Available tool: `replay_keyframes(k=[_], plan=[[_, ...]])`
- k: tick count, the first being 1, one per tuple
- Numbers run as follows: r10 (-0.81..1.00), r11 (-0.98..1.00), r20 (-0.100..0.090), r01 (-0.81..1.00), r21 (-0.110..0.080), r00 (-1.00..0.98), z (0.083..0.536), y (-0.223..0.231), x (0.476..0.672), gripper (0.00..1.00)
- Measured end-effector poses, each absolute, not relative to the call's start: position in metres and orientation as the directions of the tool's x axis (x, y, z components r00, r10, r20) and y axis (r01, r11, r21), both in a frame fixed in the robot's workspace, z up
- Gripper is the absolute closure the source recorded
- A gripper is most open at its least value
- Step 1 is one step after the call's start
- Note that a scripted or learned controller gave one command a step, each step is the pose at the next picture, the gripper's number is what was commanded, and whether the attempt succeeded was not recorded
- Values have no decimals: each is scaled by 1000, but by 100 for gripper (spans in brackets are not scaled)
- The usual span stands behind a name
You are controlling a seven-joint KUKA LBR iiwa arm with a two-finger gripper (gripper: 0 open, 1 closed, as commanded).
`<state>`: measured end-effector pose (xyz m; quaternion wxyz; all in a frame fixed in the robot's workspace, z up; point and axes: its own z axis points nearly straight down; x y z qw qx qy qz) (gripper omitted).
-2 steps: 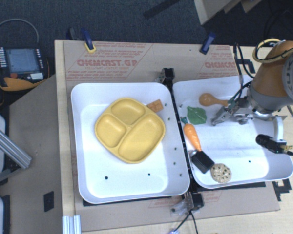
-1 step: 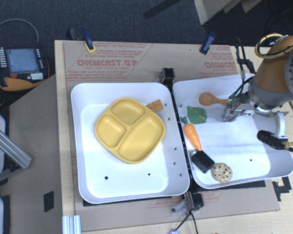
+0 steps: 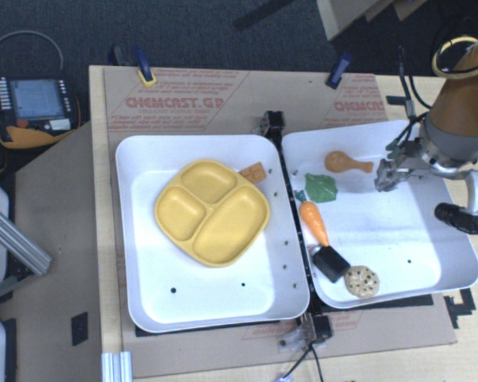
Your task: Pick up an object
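- Arm (image 3: 460, 106) comes in from the right, orange band above the wrist, over the far right part of the right bin (image 3: 430, 237).
- Gripper (image 3: 388, 175) hangs low over the bin's back area, just right of the tan wooden spoon-like piece (image 3: 346, 162). Fingers (image 3: 382, 180) are dark and blurred; can't tell how far apart they are, and nothing is seen between them.
- Right bin contents, all lying on the bin floor and apart from the gripper:
  - tan spoon-like piece near the back wall, round end to the left, handle pointing right toward the gripper.
  - green crumpled item (image 3: 321, 188) just in front of the spoon piece, near the bin's left wall.
  - orange carrot (image 3: 314, 222) below the green item, lying at a slant, tip toward the front.
  - black block (image 3: 330, 263) just past the carrot's front end, touching or nearly so.
  - round speckled cookie-like disc (image 3: 361, 281) beside the black block, near the front rim.
- Left bin (image 3: 143, 293) holds a yellow 3-compartment plate (image 3: 212, 212) roughly in its middle.
- Small brown block (image 3: 254, 173) sits at the plate's back right edge, near the divider btw. the bins.
- Both bins sit side by side on a cardboard-covered tabletop (image 3: 223, 98) with red print; blue clamps (image 3: 144, 64) at its back edge.
- Handheld pendant w/ screen (image 3: 33, 106) rests off to the left of the tabletop.
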<state>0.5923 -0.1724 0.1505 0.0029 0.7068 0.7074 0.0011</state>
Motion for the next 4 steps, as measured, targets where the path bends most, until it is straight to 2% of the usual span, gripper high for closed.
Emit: replay_keyframes(k=[1, 2, 4], plan=[[1000, 1, -3, 1000, 9, -1, 215, -175, 594, 100], [1000, 1, -2, 1000, 3, -1, 213, -174, 594, 100], [1000, 6, 3, 1000, -2, -6, 236, -71, 562, 100]])
